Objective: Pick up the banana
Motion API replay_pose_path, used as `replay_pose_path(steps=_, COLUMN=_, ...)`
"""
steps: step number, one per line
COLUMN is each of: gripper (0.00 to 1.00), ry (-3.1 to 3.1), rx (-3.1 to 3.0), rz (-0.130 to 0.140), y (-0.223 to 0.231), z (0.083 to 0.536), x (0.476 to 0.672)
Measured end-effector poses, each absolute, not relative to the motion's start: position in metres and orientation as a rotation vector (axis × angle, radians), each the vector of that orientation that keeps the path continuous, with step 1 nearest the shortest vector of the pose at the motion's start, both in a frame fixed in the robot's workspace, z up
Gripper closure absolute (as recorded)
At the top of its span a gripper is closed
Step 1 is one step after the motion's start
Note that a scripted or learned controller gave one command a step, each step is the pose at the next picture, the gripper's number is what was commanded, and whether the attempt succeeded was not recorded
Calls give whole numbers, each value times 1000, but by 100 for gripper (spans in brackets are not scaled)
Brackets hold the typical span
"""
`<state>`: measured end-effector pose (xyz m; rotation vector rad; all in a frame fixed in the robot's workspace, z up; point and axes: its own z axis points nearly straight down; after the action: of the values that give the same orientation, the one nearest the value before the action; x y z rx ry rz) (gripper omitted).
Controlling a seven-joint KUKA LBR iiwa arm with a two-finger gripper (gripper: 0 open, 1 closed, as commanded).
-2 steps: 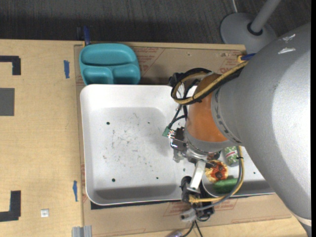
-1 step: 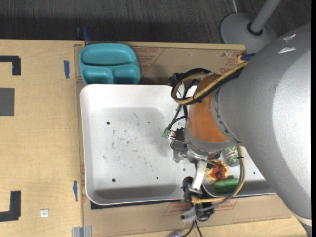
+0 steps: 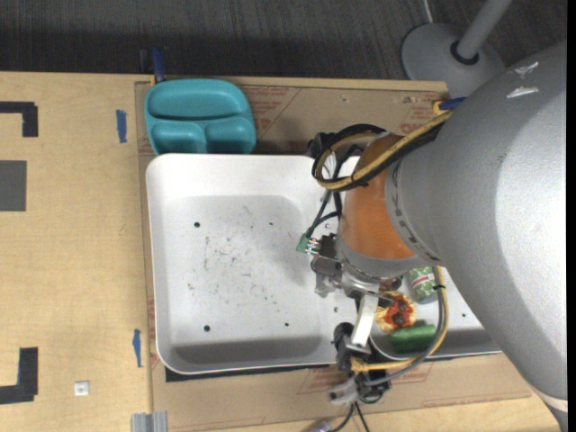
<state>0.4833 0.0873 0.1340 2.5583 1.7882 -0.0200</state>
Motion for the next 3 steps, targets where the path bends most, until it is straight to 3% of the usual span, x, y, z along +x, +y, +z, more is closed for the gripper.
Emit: replay_pose_path(steps=3, gripper=100, ry=2007, rx=2397, rz=-38, y=83, z=132, x=481)
